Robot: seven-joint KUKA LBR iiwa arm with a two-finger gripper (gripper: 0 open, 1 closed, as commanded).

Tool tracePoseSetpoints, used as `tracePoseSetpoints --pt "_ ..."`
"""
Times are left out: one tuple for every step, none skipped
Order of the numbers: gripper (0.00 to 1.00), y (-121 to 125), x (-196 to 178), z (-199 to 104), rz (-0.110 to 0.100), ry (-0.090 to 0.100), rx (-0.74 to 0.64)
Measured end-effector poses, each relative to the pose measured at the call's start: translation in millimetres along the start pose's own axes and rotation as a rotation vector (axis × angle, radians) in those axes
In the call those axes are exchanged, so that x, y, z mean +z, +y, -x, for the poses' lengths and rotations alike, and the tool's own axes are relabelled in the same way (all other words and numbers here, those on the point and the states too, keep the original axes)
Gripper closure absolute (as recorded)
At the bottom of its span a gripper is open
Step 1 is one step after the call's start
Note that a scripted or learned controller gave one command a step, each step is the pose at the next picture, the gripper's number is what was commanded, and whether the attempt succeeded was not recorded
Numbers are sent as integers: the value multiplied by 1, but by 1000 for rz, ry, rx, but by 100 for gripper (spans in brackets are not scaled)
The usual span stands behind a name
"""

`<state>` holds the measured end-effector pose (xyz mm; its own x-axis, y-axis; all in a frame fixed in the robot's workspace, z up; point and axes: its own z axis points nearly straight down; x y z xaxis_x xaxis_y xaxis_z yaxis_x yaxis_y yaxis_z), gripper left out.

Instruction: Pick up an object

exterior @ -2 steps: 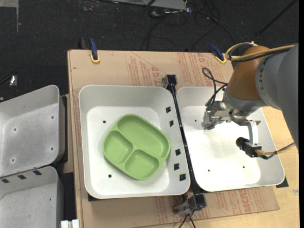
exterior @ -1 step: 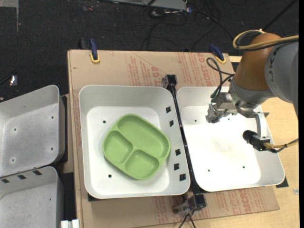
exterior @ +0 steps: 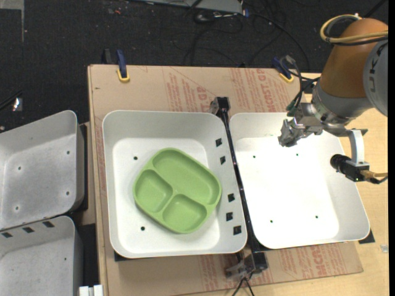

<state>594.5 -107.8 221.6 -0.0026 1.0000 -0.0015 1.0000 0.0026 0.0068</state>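
I can't tell whether the fingers are spread or pressed together; the gripper (exterior: 289,138) hangs low over the far part of the right bin (exterior: 308,217), with nothing visible between its tips, and the grey arm (exterior: 345,73) with its orange band rises from it toward the right. The green plate (exterior: 178,190), a three-compartment dish, lies flat in the middle of the left bin (exterior: 123,134), well apart from the gripper and across the divider between the two bins. Both bins sit side by side on a brown board (exterior: 185,85), held by clamps (exterior: 123,71) at its far edge.
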Motion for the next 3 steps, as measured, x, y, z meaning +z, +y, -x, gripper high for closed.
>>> tracePoseSetpoints --pt "100 1 -37 0 -2 0 0" --pt "100 14 -34 -63 -5 2 -5" --pt "100 27 -18 -115 -7 2 -5"
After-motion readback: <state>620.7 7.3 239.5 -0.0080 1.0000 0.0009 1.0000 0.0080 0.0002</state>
